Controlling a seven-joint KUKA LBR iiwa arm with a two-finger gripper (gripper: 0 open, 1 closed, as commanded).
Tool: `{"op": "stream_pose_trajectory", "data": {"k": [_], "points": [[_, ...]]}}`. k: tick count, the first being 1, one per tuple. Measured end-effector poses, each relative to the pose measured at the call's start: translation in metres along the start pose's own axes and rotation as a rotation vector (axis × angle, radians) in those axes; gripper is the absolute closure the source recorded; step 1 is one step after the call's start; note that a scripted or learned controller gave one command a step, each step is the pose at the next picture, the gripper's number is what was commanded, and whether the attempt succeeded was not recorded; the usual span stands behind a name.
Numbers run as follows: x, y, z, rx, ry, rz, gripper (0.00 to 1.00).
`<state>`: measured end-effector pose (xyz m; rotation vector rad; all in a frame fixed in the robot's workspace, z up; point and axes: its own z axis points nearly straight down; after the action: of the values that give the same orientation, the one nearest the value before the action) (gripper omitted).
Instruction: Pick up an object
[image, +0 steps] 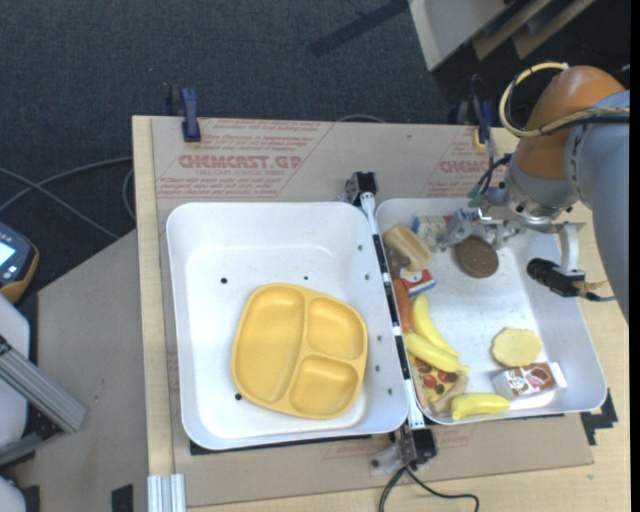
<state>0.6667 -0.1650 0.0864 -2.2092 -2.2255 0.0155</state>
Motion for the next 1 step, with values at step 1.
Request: {"op": "stream_pose_trajectory", "data": {"k": [1], "points": [[-0.0357,-0.0162,0.0014,-0.01,0.002,0.009,0.0]]}}
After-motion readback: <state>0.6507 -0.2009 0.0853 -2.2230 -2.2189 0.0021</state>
